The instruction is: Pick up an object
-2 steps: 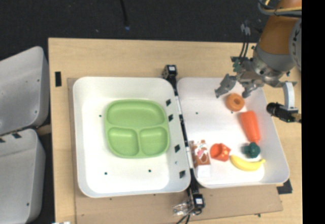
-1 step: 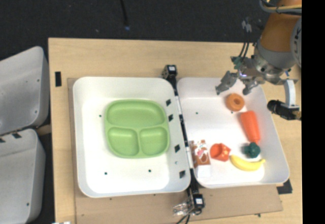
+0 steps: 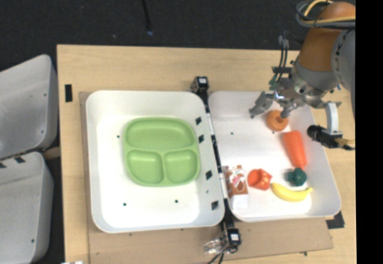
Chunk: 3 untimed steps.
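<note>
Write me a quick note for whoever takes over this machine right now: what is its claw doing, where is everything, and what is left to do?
Tool: low over the far end of the right bin, fingers spread, right above the small orange ball. Nothing is between the fingers.

Right bin: orange ball, carrot, red pepper piece, banana with a dark green piece beside it, small carton against the near left wall.

Left bin: green divided plate.

Done: the tool is lined up over the ball. Left: close on something and lift it, probably the ball.
</note>
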Available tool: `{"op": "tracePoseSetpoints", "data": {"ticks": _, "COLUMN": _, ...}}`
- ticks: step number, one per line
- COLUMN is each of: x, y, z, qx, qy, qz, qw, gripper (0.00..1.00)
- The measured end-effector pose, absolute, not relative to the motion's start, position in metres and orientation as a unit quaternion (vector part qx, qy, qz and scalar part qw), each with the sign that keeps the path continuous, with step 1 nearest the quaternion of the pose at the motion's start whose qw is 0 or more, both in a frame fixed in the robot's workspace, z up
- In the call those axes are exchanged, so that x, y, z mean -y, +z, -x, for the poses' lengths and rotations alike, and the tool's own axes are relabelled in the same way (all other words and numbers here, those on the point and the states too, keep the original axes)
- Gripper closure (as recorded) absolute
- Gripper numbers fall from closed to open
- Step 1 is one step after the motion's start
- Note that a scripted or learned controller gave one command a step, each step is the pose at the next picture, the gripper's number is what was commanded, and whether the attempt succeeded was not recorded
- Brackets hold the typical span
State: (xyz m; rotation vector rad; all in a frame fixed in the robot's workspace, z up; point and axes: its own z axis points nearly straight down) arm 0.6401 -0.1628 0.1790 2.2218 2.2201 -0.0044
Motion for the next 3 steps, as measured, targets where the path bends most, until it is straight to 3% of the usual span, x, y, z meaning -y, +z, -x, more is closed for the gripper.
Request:
{"op": "tracePoseSetpoints", "data": {"ticks": 1, "x": 0.168, "y": 0.119, "z": -0.645, "qx": -0.706, "qy": -0.0017, "qz": -0.708, "qw": 0.0, "gripper": 0.0}}
{"op": "tracePoseSetpoints", "data": {"ticks": 2, "x": 0.169, "y": 0.101, "z": -0.645, "qx": -0.706, "qy": -0.0011, "qz": -0.709, "qw": 0.001, "gripper": 0.0}}
{"op": "tracePoseSetpoints", "data": {"ticks": 3, "x": 0.17, "y": 0.113, "z": -0.646, "qx": -0.705, "qy": 0.0001, "qz": -0.709, "qw": 0.003, "gripper": 1.0}}
